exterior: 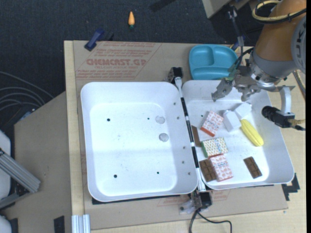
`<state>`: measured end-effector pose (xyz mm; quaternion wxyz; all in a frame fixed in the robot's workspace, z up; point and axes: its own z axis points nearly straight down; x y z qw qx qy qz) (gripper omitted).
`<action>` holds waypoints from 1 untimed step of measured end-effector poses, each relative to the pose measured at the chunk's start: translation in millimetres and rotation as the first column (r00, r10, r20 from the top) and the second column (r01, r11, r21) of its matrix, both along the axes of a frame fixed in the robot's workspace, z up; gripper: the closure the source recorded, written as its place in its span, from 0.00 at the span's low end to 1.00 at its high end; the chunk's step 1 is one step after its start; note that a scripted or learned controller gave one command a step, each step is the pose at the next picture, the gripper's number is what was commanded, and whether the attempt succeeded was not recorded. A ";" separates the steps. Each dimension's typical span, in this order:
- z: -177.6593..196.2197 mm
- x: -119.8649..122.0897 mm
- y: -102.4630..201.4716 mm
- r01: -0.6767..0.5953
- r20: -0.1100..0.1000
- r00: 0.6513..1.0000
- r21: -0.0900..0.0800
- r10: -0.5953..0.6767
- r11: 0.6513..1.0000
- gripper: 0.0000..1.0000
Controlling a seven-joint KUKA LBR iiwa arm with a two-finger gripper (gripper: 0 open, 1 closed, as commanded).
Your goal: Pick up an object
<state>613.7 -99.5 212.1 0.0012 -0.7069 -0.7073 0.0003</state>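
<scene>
A: Gripper [232, 90] hangs over the right bin's [277, 171] far edge, jaws spread, pinching nothing.

B: Target?

A: Corn cob [252, 132] is my guess, near the bin's right edge, just beside the white block [232, 120].

B: Handling?

A: Probably a light, stiff plastic toy. Rounded and likely slick, so it could roll. Best pinched across the middle, on the narrow width.

B: Looks?

A: Yellow, stubby, bumpy, lying flat and slanted toward the near right corner.

Red print "CHEMCAST GP" on brown board [121, 57] under bins; smaller lines around it unreadable.
</scene>
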 end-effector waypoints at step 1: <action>-127.9 52.5 -0.3 0.000 0.002 1.000 -0.001 0.000 1.000 0.00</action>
